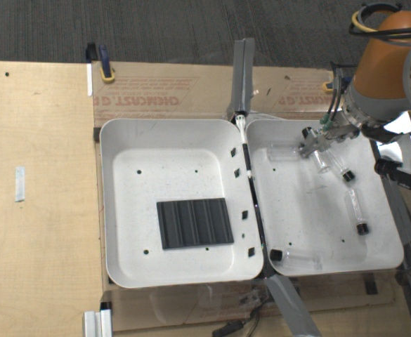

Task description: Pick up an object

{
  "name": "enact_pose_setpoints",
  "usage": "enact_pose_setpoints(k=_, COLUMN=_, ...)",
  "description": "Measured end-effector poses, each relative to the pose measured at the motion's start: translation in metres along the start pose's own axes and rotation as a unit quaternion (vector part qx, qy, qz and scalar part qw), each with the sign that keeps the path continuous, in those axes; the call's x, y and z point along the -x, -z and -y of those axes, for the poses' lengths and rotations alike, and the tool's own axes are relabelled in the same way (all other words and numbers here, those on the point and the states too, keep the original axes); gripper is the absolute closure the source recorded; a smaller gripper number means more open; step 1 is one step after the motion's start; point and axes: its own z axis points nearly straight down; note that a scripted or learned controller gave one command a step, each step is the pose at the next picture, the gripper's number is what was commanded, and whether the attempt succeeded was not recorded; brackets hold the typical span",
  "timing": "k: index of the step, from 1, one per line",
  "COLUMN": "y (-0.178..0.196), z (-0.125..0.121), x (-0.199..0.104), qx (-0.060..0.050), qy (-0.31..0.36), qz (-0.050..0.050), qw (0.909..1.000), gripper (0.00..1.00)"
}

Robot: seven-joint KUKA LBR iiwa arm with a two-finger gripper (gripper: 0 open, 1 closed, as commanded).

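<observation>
Hovering over the upper part of the right bin (pixel 395 253), the end effector (pixel 310 144) hangs from the grey arm (pixel 384 62) with its orange band; whether it is open or closed cannot be told, and nothing is seen held in it. 1 dark ribbed rectangular block (pixel 194 223) lies flat in the left bin (pixel 121 146). Both white bins sit side by side on the counter (pixel 36 188).
</observation>
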Motion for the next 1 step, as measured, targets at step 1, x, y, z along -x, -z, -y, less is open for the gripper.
enact_pose_setpoints(k=1, y=0.0241, z=-0.0571, x=-0.0372, qx=0.000, qy=-0.038, qz=0.001, qw=0.9993, gripper=1.00)
